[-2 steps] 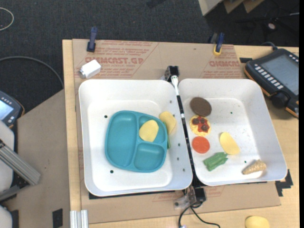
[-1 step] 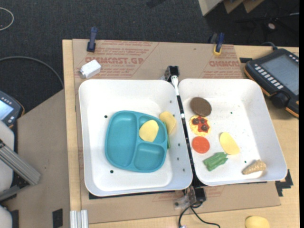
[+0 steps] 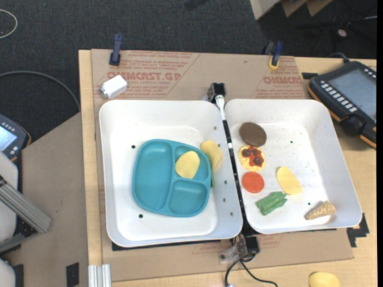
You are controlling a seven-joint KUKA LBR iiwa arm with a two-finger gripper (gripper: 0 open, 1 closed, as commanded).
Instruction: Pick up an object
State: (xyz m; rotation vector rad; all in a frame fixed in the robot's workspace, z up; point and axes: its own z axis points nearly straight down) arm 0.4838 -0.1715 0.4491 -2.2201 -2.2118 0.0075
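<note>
A teal plastic divided plate (image 3: pixel 167 178) lies in the left white bin (image 3: pixel 119 154), with a pale yellow toy food piece (image 3: pixel 187 164) in its upper right compartment and a second yellow piece (image 3: pixel 212 153) just beside the plate's right rim. The right white bin (image 3: pixel 317 136) carries a brown round patty (image 3: pixel 253 134), a small pizza-like disc (image 3: pixel 252 157), a red tomato slice (image 3: pixel 252 182), a green vegetable piece (image 3: pixel 271 202), a yellow oval chip (image 3: pixel 289 180) and a tan cone-shaped piece (image 3: pixel 320 211) near its front right corner. Both bins sit on the cardboard-covered desk (image 3: pixel 179 70). The pincer's state cannot be told.
</note>
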